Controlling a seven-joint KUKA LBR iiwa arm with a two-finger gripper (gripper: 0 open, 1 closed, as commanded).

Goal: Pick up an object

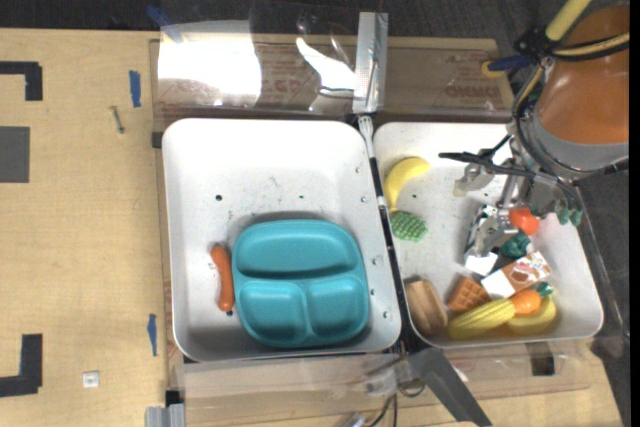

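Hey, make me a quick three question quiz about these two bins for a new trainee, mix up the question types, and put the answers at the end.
1. True or false: the teal tray lies in the right bin.
2. Multiple choice: what lies just beside the tray, on the camera view's left? A) a banana B) an orange sausage-shaped toy C) a green leafy toy
3. Fill in: the gripper hangs over the ____ bin.

Key
1. False; it lies in the left bin.
2. B, the orange sausage-shaped toy. The banana and green leafy toy lie in the right bin.
3. Right.
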